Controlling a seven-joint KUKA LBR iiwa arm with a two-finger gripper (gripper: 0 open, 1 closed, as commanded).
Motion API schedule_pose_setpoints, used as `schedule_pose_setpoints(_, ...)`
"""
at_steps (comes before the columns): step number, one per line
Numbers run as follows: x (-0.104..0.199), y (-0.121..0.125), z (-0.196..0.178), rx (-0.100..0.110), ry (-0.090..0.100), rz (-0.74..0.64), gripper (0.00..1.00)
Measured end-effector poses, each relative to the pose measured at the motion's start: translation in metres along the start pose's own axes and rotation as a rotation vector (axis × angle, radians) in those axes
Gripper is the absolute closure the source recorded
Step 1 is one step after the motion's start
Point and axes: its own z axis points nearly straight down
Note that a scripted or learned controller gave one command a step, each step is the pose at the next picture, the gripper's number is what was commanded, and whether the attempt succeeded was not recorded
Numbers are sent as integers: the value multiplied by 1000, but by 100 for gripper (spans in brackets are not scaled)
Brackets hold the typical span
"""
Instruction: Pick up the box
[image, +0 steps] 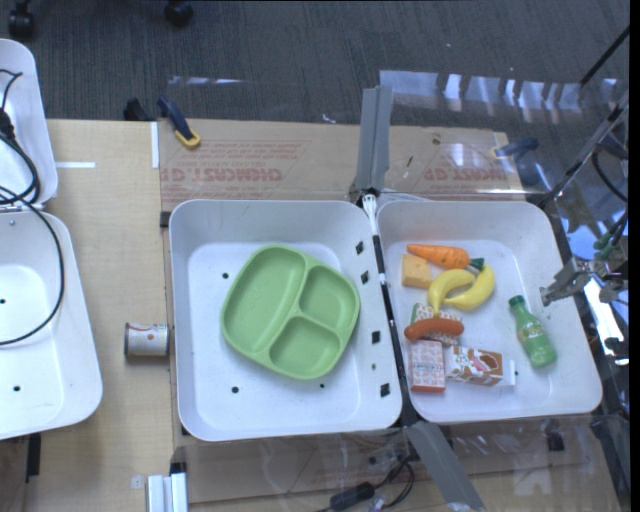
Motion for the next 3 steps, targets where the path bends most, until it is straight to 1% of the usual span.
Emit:
schedule_pose_setpoints(1,60,-7,157,-4,1,141,0)
schedule_pose_setpoints(2,95,-6,185,-11,-3,283,0)
schedule_pose_setpoints(3,38,-8,189,-2,0,501,0)
